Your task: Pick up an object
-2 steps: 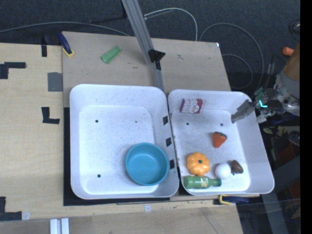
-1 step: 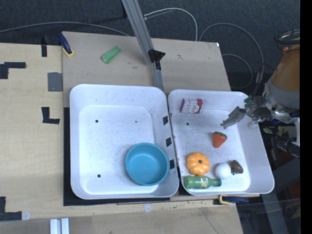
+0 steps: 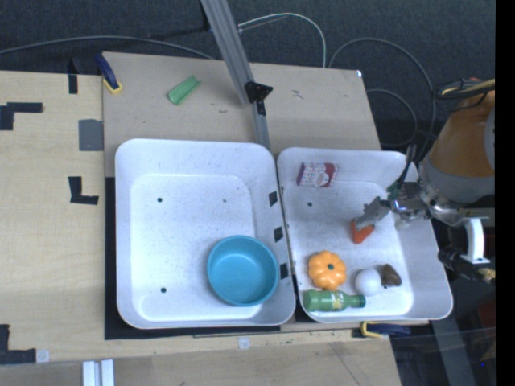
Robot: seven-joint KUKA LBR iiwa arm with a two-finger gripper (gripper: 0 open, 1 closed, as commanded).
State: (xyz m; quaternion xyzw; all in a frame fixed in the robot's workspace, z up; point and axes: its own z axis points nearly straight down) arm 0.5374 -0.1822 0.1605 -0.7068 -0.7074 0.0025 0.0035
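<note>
Hand [image 3: 372, 214] just above carrot [image 3: 362, 233] in right bin [image 3: 402, 167], grip state unclear; best centred over carrot, clear of pumpkin [image 3: 327, 269].

arm [image 3: 463, 147]: cut off at the right edge.
gripper [image 3: 372, 212]: fingers too small and blurred to tell apart.
orange piece [image 3: 363, 232]: partly hidden under the gripper, kind unclear.
packet [image 3: 316, 174]: print unreadable.
brown lump [image 3: 390, 276]: too small to identify.

A pale wooden worktop [image 3: 48, 215] is sitting on dark blue carpet [image 3: 96, 10], with thin cables [image 3: 322, 34] trailing across the floor behind it.
</note>
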